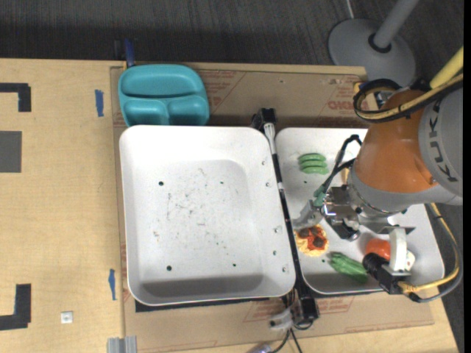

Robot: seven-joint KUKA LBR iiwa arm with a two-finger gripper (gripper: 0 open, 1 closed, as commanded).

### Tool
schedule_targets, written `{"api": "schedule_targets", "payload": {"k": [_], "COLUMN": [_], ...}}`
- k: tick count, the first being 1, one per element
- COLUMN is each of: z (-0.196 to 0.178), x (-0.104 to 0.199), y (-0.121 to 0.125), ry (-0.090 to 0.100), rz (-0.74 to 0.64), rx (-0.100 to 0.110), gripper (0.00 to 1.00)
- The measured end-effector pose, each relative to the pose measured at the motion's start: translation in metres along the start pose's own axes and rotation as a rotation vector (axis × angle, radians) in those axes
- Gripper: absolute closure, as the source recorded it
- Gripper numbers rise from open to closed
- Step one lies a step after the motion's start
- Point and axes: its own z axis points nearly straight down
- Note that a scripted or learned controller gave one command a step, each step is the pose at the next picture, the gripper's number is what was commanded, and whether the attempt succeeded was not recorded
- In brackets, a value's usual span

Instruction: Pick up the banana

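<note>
We see the gripper (315, 213) low in the right bin (434, 267), near that bin's left wall and about midway along it, but its metal parts are bunched together under the wrist and we cannot tell how it is set or whether anything is in it. Just below it, touching the left wall's inner side, lies a small heap of orange, red and yellow (314, 240); we cannot say for sure whether the yellow in it is the banana, and no other yellow thing is clear to us in either bin. Further toward the bin's front edge lies a long green vegetable (347, 265), tilted, and just beside it to the right an orange-red piece (377, 247) sits partly under the arm's black and white fittings. Toward the back of the same bin, well apart from the gripper, lies a ridged green item (313, 162). The arm (397, 160), with its orange band, covers most of the right half of this bin. The left bin (202, 208) touches the right one along a black clamp strip (276, 175). Behind the left bin's back edge a teal divided tray (163, 94) rests on the cardboard-covered bench (59, 197).
</note>
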Motion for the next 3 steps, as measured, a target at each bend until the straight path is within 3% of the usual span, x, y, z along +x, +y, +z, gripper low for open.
{"api": "schedule_targets", "payload": {"k": [1,3], "z": [-0.01,-0.029], "x": [0.0,0.0], "y": [0.001,0.002], "ry": [-0.001,-0.001], "rz": [0.002,0.002], "rx": [-0.003,-0.007], "gripper": [1.0,1.0]}}
